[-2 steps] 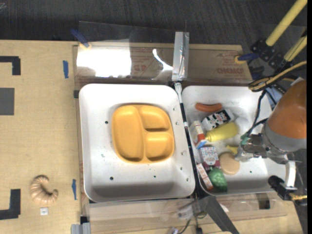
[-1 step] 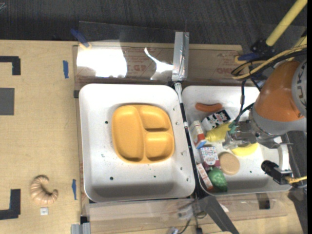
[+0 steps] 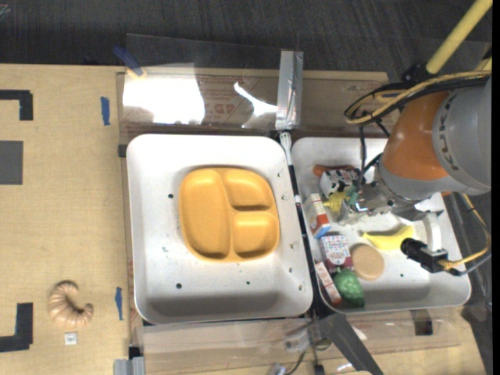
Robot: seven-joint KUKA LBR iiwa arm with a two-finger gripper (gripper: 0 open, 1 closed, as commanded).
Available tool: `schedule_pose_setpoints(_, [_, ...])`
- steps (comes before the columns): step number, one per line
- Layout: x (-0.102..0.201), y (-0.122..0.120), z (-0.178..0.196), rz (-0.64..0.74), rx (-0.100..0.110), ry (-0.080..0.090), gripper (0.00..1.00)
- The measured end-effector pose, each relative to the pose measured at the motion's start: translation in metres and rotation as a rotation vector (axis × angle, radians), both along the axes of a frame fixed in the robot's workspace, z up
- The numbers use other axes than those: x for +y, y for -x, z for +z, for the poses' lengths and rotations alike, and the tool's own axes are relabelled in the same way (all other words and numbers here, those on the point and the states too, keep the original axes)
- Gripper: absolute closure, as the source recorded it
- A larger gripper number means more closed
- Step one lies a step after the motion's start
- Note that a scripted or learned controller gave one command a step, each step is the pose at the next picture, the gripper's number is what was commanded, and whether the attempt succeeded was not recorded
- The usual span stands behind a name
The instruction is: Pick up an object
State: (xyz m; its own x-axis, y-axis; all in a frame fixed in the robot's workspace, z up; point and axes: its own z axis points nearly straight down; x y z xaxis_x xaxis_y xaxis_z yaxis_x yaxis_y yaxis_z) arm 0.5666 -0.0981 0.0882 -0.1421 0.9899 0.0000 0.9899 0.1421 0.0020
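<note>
Two shallow white plastic bins are sitting side by side on the tan bench (image 3: 55, 233): the left bin (image 3: 148, 233) and the right bin (image 3: 449, 283). One grey arm with an orange band (image 3: 426, 143) is reaching in from the right and hanging over the right bin's upper half. One yellow three-compartment plastic plate (image 3: 229, 212) is lying in the middle of the left bin. One clear plastic sheet (image 3: 199, 92) is lying behind the bins, catching glare.

Right bin is holding a cluster of small items, one of each that I'm counting: yellow banana-shaped piece (image 3: 388, 237) lying near the middle, round tan disc (image 3: 368, 262) just below it, green lumpy toy (image 3: 350, 287) near the front wall, small white-and-red printed packet (image 3: 333, 248) beside the disc, red-and-white tube (image 3: 317, 214) running along the left wall, black-and-white item (image 3: 339, 180) near the back. More bits there are too jumbled for telling apart.

One gripper (image 3: 361, 199) is hovering low over the clutter between the black-and-white item and the banana piece; how it is set, and whether anything is in it, I cannot tell.

One tan curled ridged shell-like object (image 3: 70, 303) is lying on the bench, well apart from both bins, far left front.
</note>
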Motion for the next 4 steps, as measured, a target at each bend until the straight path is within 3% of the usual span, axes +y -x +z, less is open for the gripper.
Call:
schedule_pose_setpoints(1, [0.078,-0.016,0.098,-0.418,-0.002,-0.003,1.00])
schedule_pose_setpoints(2, [-0.004,0.007,0.022,-0.128,0.008,0.001,1.00])
schedule_pose_setpoints(3, [-0.001,-0.043,0.000,-0.094,-0.001,0.001,1.00])
schedule_pose_setpoints(4, [-0.078,-0.058,-0.001,-0.351,-0.002,0.002,1.00])
